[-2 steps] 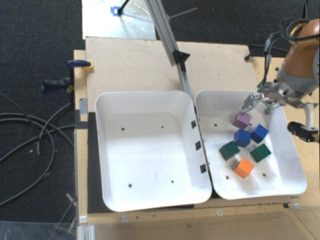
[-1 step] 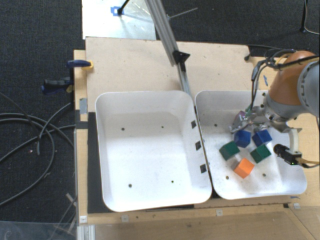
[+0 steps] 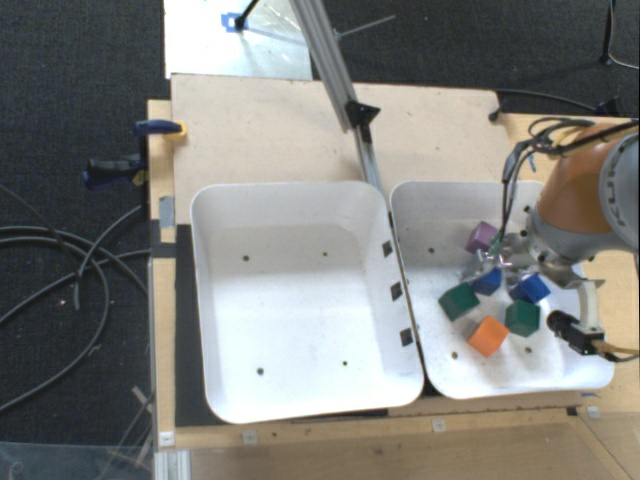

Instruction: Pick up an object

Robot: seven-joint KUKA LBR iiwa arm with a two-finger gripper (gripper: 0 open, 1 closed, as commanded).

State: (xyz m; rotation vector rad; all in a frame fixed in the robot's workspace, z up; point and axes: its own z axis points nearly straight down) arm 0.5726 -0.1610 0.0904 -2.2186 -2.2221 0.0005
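Note:
The right bin (image 3: 440, 368) holds several small blocks in a cluster. A purple block (image 3: 482, 235) lies farthest back. Two blue blocks (image 3: 488, 282) (image 3: 531, 289) sit in the middle, with a dark green block (image 3: 459, 300) to their left and another green block (image 3: 522, 318) in front. An orange block (image 3: 488, 336) is nearest the front. My gripper (image 3: 503, 261) is low over the cluster, between the purple block and the blue ones. The wrist with its orange band (image 3: 580, 193) hides the bin's right part.
The left bin (image 3: 230, 208) stands beside the right one, sharing a dividing wall (image 3: 400, 288). A slanted metal pole (image 3: 330, 58) crosses the bench behind the bins. Cables (image 3: 520, 148) run near the arm at the right.

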